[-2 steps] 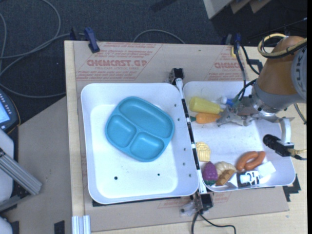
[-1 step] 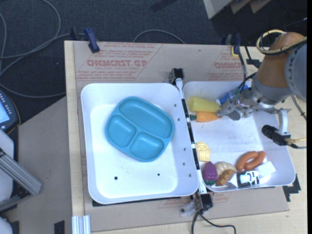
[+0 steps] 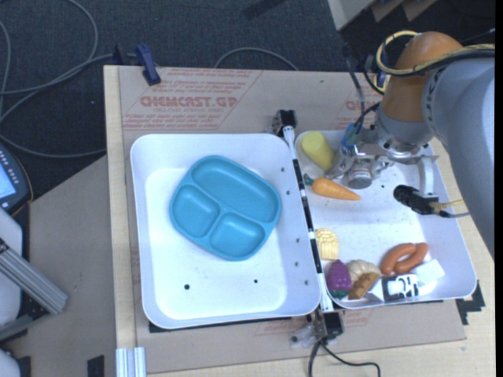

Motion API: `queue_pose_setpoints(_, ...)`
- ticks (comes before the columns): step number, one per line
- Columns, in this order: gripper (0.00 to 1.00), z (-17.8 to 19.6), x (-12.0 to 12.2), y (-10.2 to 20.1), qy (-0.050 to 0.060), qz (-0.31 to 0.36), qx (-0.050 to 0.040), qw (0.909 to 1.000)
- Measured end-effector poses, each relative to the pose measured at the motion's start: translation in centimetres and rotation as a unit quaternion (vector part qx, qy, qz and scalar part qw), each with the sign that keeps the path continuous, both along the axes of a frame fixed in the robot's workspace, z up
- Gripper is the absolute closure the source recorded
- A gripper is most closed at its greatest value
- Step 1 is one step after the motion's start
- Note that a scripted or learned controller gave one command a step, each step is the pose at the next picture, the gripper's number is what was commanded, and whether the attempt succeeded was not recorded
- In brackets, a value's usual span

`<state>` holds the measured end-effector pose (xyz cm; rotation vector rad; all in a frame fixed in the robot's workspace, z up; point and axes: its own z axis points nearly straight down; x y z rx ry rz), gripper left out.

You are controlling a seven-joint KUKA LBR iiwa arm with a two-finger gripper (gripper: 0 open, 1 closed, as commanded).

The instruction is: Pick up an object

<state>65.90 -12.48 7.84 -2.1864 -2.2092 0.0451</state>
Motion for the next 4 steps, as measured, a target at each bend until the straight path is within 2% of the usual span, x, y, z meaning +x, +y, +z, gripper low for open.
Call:
queue_pose_setpoints(1, 0.00, 0.6, -1.8, 0.5, -0.020, -0.006, -0.0011, 0.9998)
queue_pose_setpoints(2, 0.00, 0.1, -0.1, -0.1, 0.001, -0.001, 0.0027, 1.0000)
queue_pose_setpoints(3, 1.00, 1.2, -0.1, -0.3, -0.002, -0.004, 0.0000, 1.0000)
queue_pose_setpoints(4, 1.00, 11.4, -0.8, 8.0, -0.028, -0.001, -0.0002, 0.9996)
